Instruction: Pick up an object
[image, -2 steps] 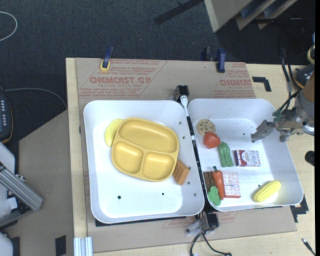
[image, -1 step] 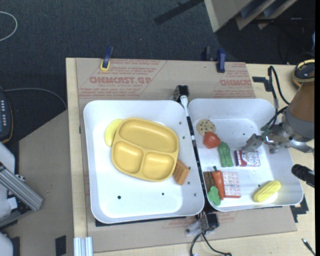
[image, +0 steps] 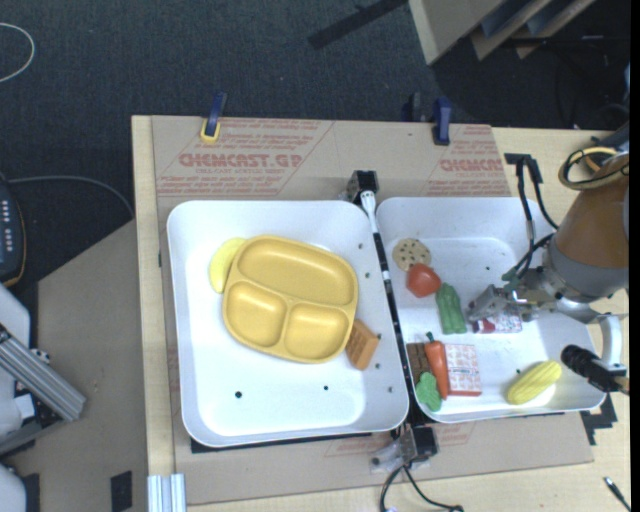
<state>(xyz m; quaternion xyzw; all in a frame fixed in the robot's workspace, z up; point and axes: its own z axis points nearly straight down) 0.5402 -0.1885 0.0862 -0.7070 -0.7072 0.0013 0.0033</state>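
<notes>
Red-and-white packet (image: 497, 323) lies flat beneath the hand (image: 487, 305), grip unreadable; fingers may skid off its thin edge.

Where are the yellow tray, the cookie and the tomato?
Yellow tray (image: 290, 298): camera view, on the ridge between its compartments.
Cookie (image: 410, 252): camera view, middle of its speckled face.
Tomato (image: 423, 281): camera view, middle of its red top.

Grey arm (image: 590, 272), orange band, metallic gripper (image: 497, 305).
</notes>
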